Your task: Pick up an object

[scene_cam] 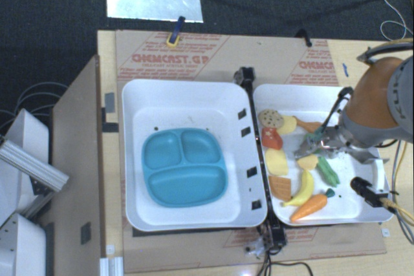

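Note:
The right bin [304, 95] holds several toy foods: a speckled cookie [270, 118], a red piece [272, 138], a pale yellow lump [277, 162], a tan cracker [281, 187], a banana [303, 189], a carrot [310, 205], a green vegetable [327, 171] and a small orange piece [311, 127]. My gripper [309, 149] hangs low in the middle of this bin. It is just above a small yellow piece [308, 163] and beside the green vegetable. I see nothing held in it.
The left bin [187, 92] holds a blue divided plate [185, 166]. A black divider with clips [253, 139] runs between the bins. The arm's grey and orange wrist [378, 103] covers the right bin's far right side.

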### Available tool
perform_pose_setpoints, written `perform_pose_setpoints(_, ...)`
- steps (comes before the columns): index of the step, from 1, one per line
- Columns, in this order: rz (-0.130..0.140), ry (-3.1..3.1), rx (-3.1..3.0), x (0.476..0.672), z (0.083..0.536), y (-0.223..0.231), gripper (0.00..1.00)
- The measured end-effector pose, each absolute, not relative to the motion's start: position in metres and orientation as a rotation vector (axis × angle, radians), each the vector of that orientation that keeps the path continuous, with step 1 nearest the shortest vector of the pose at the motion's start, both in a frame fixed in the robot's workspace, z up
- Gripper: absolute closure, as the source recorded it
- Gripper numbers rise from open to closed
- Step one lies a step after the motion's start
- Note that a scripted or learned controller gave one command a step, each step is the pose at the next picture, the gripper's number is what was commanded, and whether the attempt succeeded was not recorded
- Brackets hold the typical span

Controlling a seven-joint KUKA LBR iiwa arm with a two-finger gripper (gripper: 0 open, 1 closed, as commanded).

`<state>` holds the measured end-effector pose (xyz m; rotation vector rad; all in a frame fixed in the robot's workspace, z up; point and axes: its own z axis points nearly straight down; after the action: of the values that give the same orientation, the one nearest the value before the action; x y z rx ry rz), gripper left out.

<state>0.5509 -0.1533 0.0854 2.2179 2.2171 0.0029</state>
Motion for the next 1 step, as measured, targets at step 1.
perform_pose_setpoints(1,0.005,2.219,2.217,0.5507,0.0958,-0.1513,1.0)
